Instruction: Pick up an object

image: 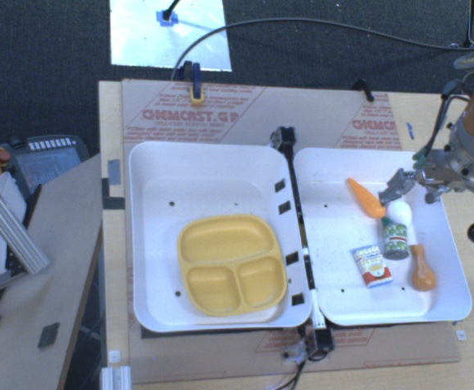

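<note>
Status: pick not done, nothing lifted as far as I can see. Nearest the camera, left bin point(151, 169) holds the yellow divided tray point(231, 264), flat on the floor toward the front edge, untouched. Right bin point(326, 177) has all the candidates, clustered in its right half: small juice carton point(372, 266) lying nearest the front, tan chicken-leg toy point(421, 270) just beside it to the right near the bin wall, green-labelled bottle point(396, 230) with a white cap lying lengthwise just behind those, cap end pointing away, and the orange carrot point(365, 197) furthest back, tilted diagonally with its lower end touching or nearly touching the bottle cap. All four look to be resting on the bin floor. Gripper point(405, 183) is in from the right, sitting over the back-right part of that bin, just beside the carrot and right above the bottle cap. Can't tell the claw state from this angle: too small and cluttered to read. Nothing visibly between the claws. My read: approach or descent stage on carrot/bottle; grasp, close and lift all left. Risk: those two are close together, so a clean single-object grab is tight.
</note>
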Robot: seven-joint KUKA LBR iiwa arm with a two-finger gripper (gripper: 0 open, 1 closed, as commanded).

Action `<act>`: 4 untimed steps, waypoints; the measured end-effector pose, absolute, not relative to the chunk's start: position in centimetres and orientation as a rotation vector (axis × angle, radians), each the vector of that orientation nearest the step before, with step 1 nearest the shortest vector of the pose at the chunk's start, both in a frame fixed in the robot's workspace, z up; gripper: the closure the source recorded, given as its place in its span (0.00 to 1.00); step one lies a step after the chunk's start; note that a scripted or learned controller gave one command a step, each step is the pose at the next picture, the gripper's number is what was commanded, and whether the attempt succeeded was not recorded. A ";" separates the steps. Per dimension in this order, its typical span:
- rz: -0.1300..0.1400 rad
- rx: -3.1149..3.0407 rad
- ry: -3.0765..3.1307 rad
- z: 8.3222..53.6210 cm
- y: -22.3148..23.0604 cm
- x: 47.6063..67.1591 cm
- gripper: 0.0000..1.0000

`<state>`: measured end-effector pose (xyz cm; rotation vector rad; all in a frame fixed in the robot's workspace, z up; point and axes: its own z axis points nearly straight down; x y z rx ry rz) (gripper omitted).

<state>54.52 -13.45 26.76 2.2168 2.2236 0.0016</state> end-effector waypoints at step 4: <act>0.003 2.218 2.221 13.3 -14.3 53.6 1.00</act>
